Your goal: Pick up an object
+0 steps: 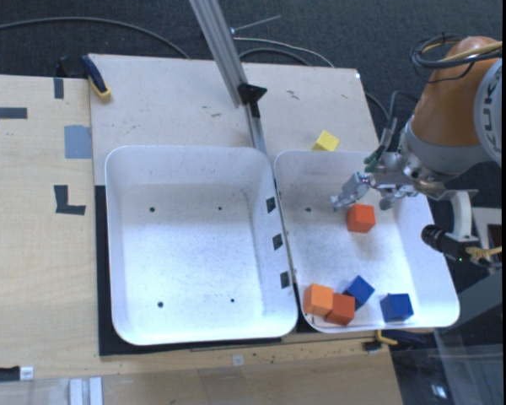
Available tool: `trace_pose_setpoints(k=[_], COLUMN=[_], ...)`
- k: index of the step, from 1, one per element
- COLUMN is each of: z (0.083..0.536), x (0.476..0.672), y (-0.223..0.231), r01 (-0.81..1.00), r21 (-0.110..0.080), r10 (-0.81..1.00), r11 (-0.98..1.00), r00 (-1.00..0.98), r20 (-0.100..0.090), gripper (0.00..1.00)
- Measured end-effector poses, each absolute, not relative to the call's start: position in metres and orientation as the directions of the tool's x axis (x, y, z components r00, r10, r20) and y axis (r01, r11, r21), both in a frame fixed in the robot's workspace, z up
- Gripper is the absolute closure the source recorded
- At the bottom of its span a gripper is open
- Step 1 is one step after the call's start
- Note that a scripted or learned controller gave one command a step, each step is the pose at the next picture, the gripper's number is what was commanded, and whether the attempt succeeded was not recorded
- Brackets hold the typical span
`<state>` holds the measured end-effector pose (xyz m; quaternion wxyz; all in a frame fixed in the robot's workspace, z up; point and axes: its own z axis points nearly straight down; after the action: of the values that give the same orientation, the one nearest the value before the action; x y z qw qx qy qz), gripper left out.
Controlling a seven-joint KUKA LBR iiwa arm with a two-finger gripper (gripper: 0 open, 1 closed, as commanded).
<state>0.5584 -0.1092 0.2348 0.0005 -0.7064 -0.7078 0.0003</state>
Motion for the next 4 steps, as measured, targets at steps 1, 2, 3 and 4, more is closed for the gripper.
trace_pose_setpoints(k=[1,2,3,4], z=[0.156,0.149,0.092,0.101], x=[0.574,0.607,0.587,0.587], y=[-0.14,-0.199,-0.184,-0.183], r01=[1.0,1.0,1.0,1.0], r21=[-0.002,0.001,-0.002,-0.003], r10=[1.0,1.0,1.0,1.0], r11=[0.001,-0.001,0.002,0.002], r00=[-0.001,0.001,-0.002,-0.002], r20=[-0.001,-0.003,0.0,0.001], gripper=[0.0,0.0,0.0,1.0])
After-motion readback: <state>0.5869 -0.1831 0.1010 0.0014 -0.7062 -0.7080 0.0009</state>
